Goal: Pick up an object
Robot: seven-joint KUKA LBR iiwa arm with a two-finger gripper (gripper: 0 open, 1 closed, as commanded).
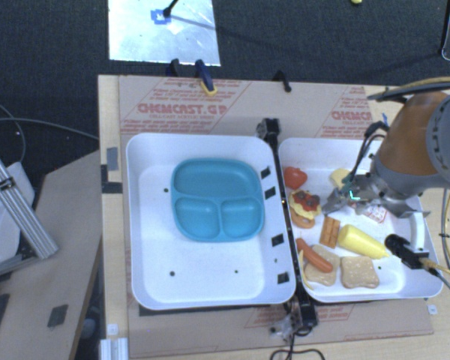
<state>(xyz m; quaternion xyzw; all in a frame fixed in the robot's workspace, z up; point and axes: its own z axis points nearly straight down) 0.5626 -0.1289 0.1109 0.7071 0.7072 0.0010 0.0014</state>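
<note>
Gripper [350, 196] sits low over the right bin [315, 150], and from this slanted camera view you can't tell whether it's released or clenched; nothing is visibly caught in it. Look at the spread beneath: toy food crowds that bin. Nearest candidate, I'd judge, is the yellow wedge [364, 241], lying at about five o'clock from the gripper, close by, its long axis running roughly ten to four o'clock with the tip toward four. An orange block [329, 232] stands at seven o'clock, just beside the wedge. A burger-like piece [304, 207] lies out at nine o'clock, with the red tomato [295, 177] at ten. Two bread slices [359, 272] and a sausage [316, 256] rest further down at six to seven. Over in the left bin [154, 276], you've got a blue divided tray [216, 199], well apart from the arm.
</note>
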